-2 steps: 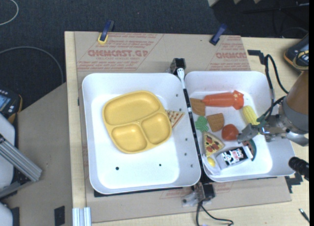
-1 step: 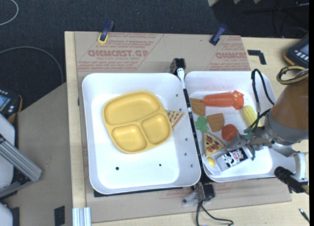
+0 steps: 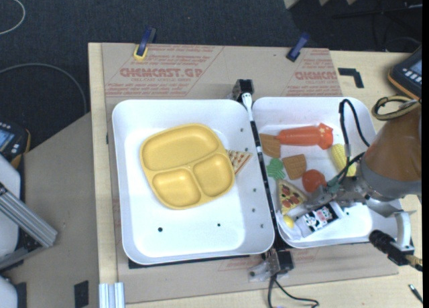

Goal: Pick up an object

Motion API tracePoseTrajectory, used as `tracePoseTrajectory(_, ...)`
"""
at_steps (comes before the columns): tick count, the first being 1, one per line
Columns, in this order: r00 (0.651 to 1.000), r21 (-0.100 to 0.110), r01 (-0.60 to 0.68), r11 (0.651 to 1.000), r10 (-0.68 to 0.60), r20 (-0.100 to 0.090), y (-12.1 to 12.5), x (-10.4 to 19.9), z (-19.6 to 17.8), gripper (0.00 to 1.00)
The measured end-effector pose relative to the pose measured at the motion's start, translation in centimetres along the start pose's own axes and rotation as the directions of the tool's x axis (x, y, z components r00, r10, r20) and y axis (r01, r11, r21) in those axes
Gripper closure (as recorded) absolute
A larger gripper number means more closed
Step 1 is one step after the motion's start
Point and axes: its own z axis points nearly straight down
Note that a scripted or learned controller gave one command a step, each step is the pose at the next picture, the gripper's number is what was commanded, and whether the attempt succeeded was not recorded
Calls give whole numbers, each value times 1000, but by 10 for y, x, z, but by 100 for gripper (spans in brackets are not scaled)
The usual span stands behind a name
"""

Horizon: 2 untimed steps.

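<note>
The right bin (image 3: 355, 229) holds several toy foods: an orange carrot (image 3: 305, 135), a brown slab (image 3: 270, 144), a toast piece (image 3: 293, 165), a green leafy piece (image 3: 275, 169), a red tomato (image 3: 313, 181), a pizza slice (image 3: 289, 197), a yellow corn cob (image 3: 338, 156) and a black-and-white patterned item (image 3: 316, 219). My gripper (image 3: 324, 199) reaches in from the right, low over the bin's front half. It sits just below the tomato and right above the patterned item. The arm's body hides the bin's right side.
The left bin (image 3: 194, 236) holds a yellow divided plate (image 3: 187, 165), with a small waffle-like wedge (image 3: 238, 159) at its right edge. A black cable (image 3: 348, 122) loops over the right bin's far side. Clamps sit on the bench's back edge.
</note>
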Motion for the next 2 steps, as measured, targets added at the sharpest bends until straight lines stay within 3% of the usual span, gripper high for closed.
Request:
tracePoseTrajectory(1,1000,-3,-2,1000,2,2,0,0,-11,100)
tracePoseTrajectory(2,1000,-4,2,1000,-2,2,0,5,-71,100)
